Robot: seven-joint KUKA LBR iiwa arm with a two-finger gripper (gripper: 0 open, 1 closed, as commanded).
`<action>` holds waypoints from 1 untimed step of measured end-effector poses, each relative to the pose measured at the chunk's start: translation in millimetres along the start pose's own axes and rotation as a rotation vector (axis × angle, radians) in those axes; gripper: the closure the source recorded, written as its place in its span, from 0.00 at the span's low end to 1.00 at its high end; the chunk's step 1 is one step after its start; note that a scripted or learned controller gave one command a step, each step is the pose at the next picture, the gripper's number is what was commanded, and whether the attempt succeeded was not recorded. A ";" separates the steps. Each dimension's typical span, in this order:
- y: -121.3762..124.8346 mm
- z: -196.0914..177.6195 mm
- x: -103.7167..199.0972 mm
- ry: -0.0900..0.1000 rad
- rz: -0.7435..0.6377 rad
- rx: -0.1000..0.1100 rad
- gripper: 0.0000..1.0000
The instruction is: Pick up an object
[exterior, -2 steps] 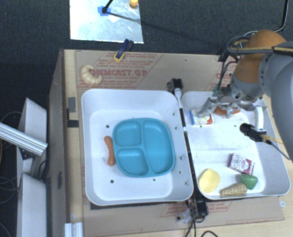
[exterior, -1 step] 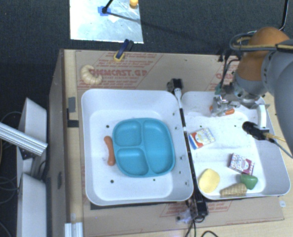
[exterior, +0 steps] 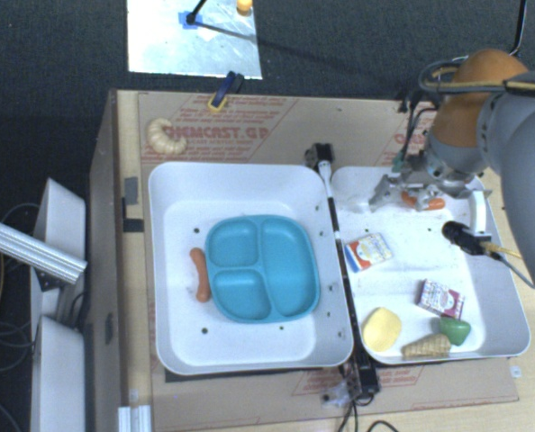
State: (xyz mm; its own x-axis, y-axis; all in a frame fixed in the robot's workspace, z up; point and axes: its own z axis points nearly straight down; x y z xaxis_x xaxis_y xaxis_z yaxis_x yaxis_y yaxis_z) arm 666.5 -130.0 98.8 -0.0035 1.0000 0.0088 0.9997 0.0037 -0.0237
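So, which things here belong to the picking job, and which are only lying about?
Belong to the job:
- gripper, low over the right bin
- orange thing close under it
- small carton
- red box
- yellow piece
- cone
- green piece

Lying about:
- left bin
- blue tray
- sausage

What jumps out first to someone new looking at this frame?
The blue tray in the middle of the left bin, with a sausage lying beside it on its left. Next, the arm reaching in from the right, its claw low over the far end of the right bin by a small orange piece.
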 end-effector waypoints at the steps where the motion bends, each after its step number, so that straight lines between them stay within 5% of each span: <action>1: -1.6 7.8 -26.7 -0.005 0.005 -0.005 0.00</action>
State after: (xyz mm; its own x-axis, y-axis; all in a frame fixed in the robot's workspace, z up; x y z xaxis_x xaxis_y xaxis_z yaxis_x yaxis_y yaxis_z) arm 664.8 -156.7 90.8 0.0014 1.0000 0.0041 0.9998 -0.0014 -0.0183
